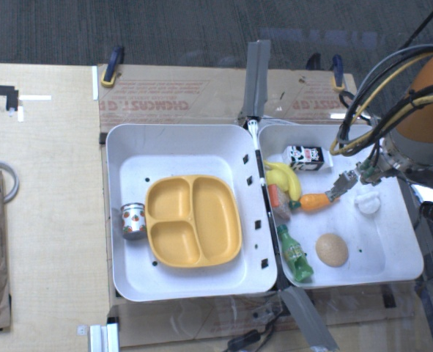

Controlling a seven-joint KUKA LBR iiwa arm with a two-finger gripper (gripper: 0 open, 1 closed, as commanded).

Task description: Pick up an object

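My gripper (340, 187) hangs low over the right bin (392, 266), reaching in from the right. Its tip is just right of an orange carrot (315, 202) and looks close to touching the carrot's end. A yellow banana (286, 179) lies left of the carrot, with a small reddish piece (275, 195) beside it. A black-and-white milk carton (305, 157) sits at the bin's back. A green bottle (294, 255) lies along the left wall. A tan egg-shaped object (332, 249) rests near the front, and a small white object (368, 203) sits right of the gripper.
The left bin (128, 152) holds a yellow divided plate (194, 220) and a small printed can (132, 221) at its left. A ridge (264, 196) separates the two bins. Cables (377, 86) loop above the arm at the right.
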